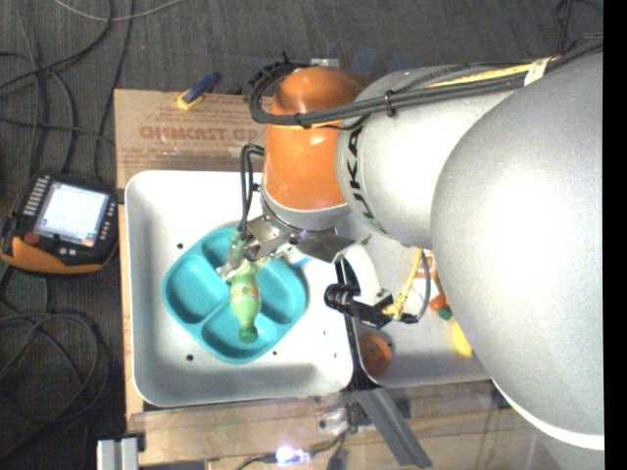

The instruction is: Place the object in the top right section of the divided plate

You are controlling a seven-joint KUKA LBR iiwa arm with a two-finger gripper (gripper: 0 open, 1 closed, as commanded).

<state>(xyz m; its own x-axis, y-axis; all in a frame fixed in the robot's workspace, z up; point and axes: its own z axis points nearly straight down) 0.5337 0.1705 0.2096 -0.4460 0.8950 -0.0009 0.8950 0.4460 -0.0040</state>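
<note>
A: Two white bins sit side by side on the bench; the left bin lies left of the frame's centre, the right bin is mostly hidden under the big grey arm that fills the right half of the frame.

B: How much open room is there?

A: In the left bin, bare white floor runs along the left wall and the lower edge. The teal divided plate sits in the middle of that bin, clear of the walls on the left and bottom; its upper right part is covered by the wrist and its orange band.

B: And the object?

A: A pale green, bottle-shaped object lies over the plate's centre, long axis nearly vertical in the frame, narrow end pointing toward the bottom edge. Its lower end reaches over the plate's lower compartment; its upper end meets the gripper.

B: Is it clamped?

A: The fingers come down on the object's upper end, but from this angle I cannot tell whether they are closed on it or merely beside it.

B: Anything in the right bin?

A: A brownish round thing near its lower left corner, and a yellow piece with something orange just beside it at the arm's edge.

B: Outside the bins?

A: A cardboard sheet above the left bin, and an orange-edged handheld pendant on the floor at far left.
</note>
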